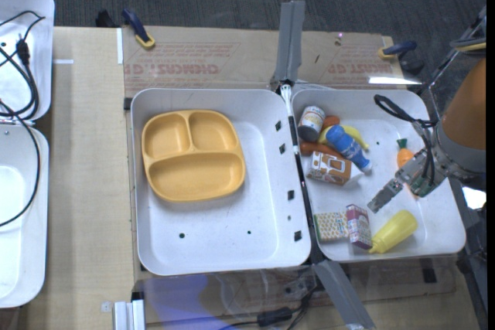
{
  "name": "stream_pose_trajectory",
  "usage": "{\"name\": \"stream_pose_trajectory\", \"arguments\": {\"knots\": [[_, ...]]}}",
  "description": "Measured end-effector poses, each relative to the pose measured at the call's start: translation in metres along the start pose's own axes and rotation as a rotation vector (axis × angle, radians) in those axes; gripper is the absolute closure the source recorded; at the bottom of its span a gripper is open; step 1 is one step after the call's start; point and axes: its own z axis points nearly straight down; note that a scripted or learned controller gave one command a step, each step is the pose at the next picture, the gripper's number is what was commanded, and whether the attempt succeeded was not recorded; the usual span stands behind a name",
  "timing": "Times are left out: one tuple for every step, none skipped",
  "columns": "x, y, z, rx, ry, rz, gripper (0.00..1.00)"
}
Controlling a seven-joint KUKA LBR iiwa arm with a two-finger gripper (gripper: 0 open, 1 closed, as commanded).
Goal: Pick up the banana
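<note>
Divided plate [193, 154] in left bin [216, 251], banana [353, 137] in right bin [441, 239]

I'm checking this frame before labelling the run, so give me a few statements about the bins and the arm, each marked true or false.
1. The yellow divided plate lies in the left bin. True.
2. The banana sits on the divided plate. False: it lies in the right bin, partly under the blue bottle.
3. The gripper hangs over the right bin. True.
4. The gripper holds the banana. False: the banana lies apart from it, up and to the left in the picture.
5. The yellow squeeze bottle lies near the right bin's front edge. True.
</note>
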Motion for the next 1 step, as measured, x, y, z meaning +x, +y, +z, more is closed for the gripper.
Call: {"name": "stream_pose_trajectory", "arguments": {"knots": [[-0.0385,-0.0302,0.1083,-0.002,0.0,-0.245,0.0]]}}
